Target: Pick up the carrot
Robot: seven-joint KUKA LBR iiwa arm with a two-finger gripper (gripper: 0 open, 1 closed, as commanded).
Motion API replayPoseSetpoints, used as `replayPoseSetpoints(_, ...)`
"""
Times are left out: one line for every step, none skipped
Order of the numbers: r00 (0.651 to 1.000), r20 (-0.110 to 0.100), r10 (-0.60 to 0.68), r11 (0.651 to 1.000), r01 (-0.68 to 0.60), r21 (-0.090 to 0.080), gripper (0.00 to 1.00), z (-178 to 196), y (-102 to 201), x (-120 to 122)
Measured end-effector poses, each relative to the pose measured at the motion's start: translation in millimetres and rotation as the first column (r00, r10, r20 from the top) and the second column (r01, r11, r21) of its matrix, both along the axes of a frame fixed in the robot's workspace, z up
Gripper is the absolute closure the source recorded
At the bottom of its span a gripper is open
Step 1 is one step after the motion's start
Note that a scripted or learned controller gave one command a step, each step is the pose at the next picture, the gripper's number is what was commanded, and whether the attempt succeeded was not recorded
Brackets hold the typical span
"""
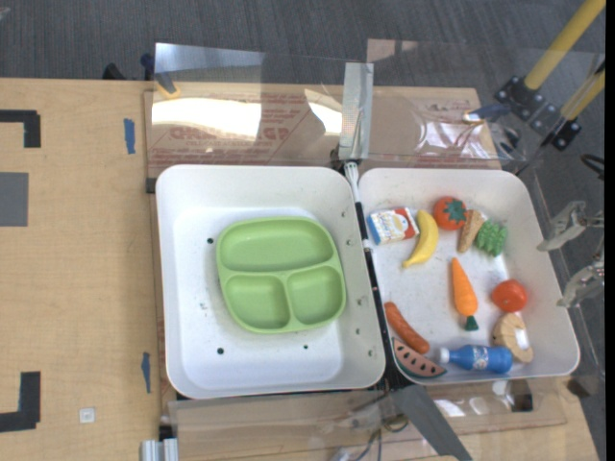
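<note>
Gripper [579,257] at right, carrot [463,289] apart (carton [391,225] illegible)

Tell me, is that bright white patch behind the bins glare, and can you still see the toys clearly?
In the camera view, yes: the clear sheet behind the bins throws back a bright glare. The carrot, banana and green plate are evenly lit with soft shadows, only slightly blurry.

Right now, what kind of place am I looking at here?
Probably a robot lab test bench: two shallow white bins on a taped cardboard surface, toy plastic food like an orange carrot, and a green divided plate.
</note>
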State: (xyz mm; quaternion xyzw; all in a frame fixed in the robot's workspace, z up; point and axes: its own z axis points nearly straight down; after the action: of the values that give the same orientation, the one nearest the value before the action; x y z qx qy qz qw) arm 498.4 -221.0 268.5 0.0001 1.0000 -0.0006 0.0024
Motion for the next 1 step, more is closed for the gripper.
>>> replayPoseSetpoints(1.000,0.010,0.002,1.000,-0.002,-0.003,0.00,-139.9,12.4,-14.3)
